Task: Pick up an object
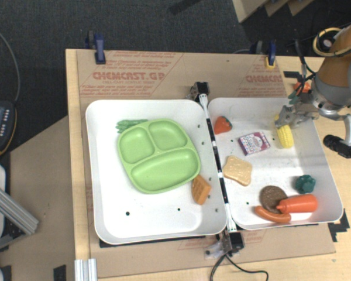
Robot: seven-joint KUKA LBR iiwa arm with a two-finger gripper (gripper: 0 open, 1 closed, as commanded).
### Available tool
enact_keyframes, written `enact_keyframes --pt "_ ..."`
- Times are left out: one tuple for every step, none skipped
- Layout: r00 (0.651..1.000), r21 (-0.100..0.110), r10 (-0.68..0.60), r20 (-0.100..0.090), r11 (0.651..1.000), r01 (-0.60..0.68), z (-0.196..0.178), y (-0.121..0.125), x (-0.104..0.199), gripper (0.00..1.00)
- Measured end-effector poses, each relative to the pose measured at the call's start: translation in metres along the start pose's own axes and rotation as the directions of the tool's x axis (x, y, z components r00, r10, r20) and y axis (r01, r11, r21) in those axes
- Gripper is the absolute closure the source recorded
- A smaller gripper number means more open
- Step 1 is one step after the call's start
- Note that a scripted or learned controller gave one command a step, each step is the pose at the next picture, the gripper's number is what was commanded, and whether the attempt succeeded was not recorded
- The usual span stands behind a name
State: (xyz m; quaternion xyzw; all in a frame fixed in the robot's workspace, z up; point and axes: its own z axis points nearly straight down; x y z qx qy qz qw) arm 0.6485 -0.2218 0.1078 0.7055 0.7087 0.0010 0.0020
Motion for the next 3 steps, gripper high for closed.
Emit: enact_keyframes --pt "1.000 0.004 0.001 -0.002 1.000 0.000 0.006 -0.022 0.056 1.00" --pt "1.000 -0.023 0.002 0.010 1.000 -0.002 0.011 -0.029 0.115 1.00" --pt "1.000 -0.005 -0.004 -0.005 1.000 0.004 -0.084 -0.077 0.194 1.00"
